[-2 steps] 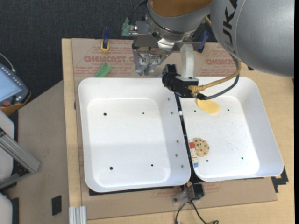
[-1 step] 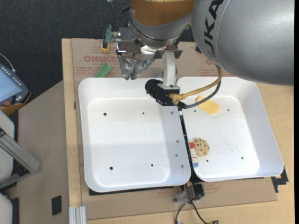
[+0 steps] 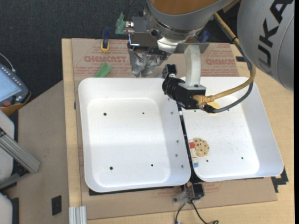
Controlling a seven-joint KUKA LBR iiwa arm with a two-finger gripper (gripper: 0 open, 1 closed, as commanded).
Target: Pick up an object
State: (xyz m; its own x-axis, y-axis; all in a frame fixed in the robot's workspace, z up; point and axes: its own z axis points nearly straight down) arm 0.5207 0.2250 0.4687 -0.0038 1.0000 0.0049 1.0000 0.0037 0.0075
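A small round tan cookie with dark spots [image 3: 201, 146] lies in the right bin [image 3: 243, 125], close to its left wall and near the front. My gripper [image 3: 145, 66] hangs above the back rim of the left bin [image 3: 124, 134], over the cardboard behind it. Its metal fingers [image 3: 148, 64] point down, blurred and close together. The cookie is far from the gripper, to the right and toward the front.
A green scrap [image 3: 103, 69] lies on the cardboard [image 3: 84, 55] behind the left bin. A yellow and blue clamp [image 3: 105, 43] sits at the cardboard's back edge. A black fitting with a yellow cable [image 3: 187, 93] hangs over the divide between the bins.
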